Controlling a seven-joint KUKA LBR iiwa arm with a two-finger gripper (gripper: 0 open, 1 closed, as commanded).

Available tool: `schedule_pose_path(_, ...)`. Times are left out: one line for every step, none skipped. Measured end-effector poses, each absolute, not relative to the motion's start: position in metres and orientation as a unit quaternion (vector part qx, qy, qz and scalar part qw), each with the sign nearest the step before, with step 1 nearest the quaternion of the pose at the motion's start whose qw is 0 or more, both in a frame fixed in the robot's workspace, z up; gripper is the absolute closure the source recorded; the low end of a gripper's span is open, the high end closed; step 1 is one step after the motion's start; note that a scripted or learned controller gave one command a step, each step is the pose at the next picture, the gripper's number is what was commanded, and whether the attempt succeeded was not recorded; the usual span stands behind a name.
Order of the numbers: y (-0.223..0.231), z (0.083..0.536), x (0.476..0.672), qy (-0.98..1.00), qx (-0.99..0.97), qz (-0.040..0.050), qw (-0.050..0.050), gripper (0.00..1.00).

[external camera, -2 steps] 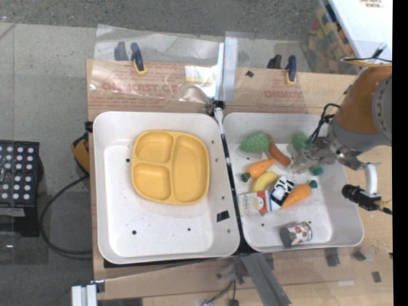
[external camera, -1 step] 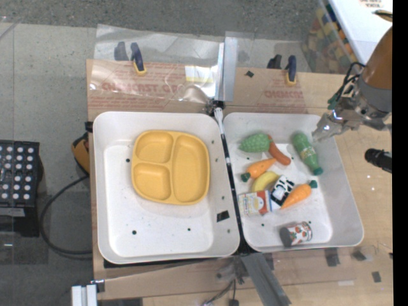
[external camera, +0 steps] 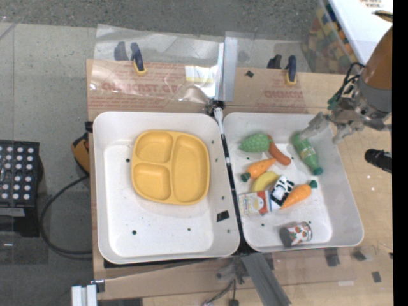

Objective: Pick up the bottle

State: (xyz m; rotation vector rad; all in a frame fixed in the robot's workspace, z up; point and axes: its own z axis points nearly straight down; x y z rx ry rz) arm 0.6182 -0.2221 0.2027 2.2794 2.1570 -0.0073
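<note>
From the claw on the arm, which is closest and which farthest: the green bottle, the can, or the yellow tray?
Measured from the gripper in the camera view:
1. Green bottle, nearest, lying at the right bin's upper right, just below-left of the gripper.
2. Can, on its side at the right bin's near edge.
3. Yellow tray, farthest, in the left bin.

A yellow divided plate [external camera: 171, 167] is lying in the left bin [external camera: 115, 234]. In the right bin [external camera: 338, 225], a green leafy toy vegetable [external camera: 255, 143] is sitting beside a small sausage [external camera: 279, 153], with two toy carrots [external camera: 261, 167] [external camera: 297, 195], a yellow banana piece [external camera: 265, 181], a black-and-white carton [external camera: 281, 190], a small red-and-white carton [external camera: 254, 203] and a tipped can [external camera: 297, 233] lying nearby. Two blue clamps [external camera: 136, 57] [external camera: 291, 68] are gripping the cardboard [external camera: 268, 91] on the counter [external camera: 373, 196].
</note>
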Motion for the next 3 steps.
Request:
schedule_pose_path(-0.203,0.11,0.612,0.691,0.723,-0.0002,0.005,0.0)
schedule_pose_path(-0.204,0.115,0.609,0.69,0.724,-0.0031,0.001,1.0)
schedule_pose_path(-0.147,0.231,0.655,0.677,0.736,-0.0012,0.002,1.0)
